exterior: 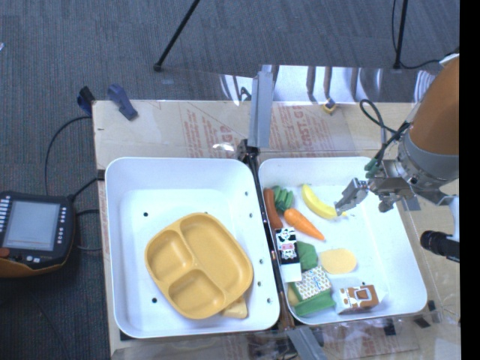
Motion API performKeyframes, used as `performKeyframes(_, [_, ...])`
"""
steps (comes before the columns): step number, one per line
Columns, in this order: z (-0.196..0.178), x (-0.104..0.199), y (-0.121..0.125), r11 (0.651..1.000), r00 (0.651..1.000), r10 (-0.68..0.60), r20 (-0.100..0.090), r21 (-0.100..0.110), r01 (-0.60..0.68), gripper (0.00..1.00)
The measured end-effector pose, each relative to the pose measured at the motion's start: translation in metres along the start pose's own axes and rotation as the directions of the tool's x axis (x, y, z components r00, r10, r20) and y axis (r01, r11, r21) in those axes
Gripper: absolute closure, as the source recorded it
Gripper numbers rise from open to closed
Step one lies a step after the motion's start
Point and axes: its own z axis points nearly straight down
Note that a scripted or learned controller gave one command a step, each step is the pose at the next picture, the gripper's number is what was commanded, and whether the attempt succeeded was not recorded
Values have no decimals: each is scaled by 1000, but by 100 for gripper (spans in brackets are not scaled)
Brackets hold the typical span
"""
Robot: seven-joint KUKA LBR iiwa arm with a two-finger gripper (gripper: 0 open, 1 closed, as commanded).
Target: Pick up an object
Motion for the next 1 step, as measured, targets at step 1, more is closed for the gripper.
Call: performKeyframes(1, [105,24,67,1000,1000,-10,-1,10,10,0])
